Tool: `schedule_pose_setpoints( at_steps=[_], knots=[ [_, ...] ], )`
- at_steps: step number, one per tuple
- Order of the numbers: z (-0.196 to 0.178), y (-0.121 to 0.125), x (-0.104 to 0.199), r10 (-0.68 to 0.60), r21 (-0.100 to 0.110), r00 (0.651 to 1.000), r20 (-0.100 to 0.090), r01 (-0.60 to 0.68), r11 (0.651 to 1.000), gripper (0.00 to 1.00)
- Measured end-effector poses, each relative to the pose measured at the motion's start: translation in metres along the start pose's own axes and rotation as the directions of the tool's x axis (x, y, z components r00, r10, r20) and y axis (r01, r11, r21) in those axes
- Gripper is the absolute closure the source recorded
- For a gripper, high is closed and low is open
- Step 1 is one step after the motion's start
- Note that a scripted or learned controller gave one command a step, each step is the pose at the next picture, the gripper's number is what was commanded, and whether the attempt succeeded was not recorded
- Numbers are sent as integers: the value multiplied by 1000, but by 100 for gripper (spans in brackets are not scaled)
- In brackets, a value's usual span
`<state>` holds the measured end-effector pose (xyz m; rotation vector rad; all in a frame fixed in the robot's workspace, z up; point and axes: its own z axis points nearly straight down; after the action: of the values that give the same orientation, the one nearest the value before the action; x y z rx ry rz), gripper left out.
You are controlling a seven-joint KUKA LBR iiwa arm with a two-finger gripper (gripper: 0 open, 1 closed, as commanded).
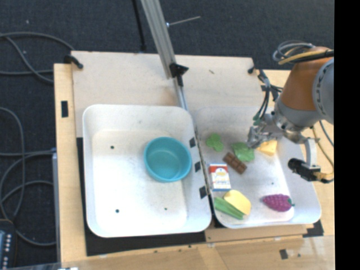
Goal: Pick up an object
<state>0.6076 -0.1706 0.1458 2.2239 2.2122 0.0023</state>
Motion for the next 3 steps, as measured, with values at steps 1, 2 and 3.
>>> schedule_pose_setpoints(
  at_steps=[1, 2, 3],
  knots=[
    [-46, 4, 5, -8, -1, 1000, -2, 8, 1000, 100],
    [-60, 5, 4, -8, 1, 1000, -2, 8, 1000, 100],
    [-64, -9, 61, -12, 4, 1000, -3, 12, 1000, 100]
  ],
)
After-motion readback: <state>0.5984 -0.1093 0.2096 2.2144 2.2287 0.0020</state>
